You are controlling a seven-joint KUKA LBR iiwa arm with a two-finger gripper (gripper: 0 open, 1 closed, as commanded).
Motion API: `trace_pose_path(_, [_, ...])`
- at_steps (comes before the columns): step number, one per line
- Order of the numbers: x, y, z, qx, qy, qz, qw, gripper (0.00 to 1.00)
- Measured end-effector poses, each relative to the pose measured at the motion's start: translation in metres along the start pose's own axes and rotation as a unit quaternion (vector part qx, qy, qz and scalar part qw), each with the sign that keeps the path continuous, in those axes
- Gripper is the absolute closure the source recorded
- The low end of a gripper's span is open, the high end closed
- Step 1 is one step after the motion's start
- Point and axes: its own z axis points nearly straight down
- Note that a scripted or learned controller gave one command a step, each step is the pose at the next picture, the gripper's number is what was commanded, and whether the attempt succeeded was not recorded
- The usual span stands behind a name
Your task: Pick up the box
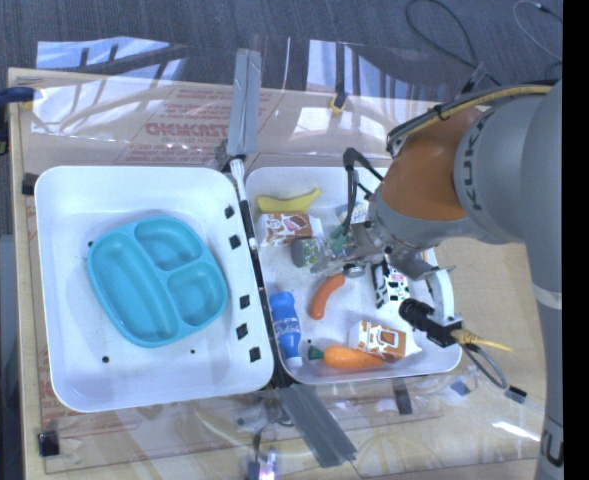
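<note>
Grey arm (494, 168) with orange band reaching into right bin (444, 363); gripper (359, 253) low among items, finger state not discernible. Box (381, 340), orange-and-white with unreadable print, just below and right of gripper, near bin's front wall, untouched. Faded red lettering on bench sheet (184, 126) beyond, illegible.

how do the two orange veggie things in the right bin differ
The carrot near the front wall is larger and lies almost level, with a green tip at its left end. The orange pepper in the bin's middle is slimmer, slightly curved, and lies slanted. Both are orange, lie flat in the right bin, and are untouched by the arm.
</note>
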Motion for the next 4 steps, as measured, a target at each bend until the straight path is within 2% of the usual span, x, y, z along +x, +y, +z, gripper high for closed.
trace_pose_path(1, [0.04, -0.042, 0.05, -0.012, -0.006, 0.002, 0.9999, 1.0])
trace_pose_path(2, [0.094, -0.049, -0.059, -0.002, -0.001, 0.02, 0.9998, 1.0])
trace_pose_path(3, [0.039, -0.057, -0.006, 0.0, 0.0, -0.066, 0.9978, 1.0])
trace_pose_path(4, [0.091, -0.05, -0.049, -0.002, -0.001, -0.02, 0.9998, 1.0])
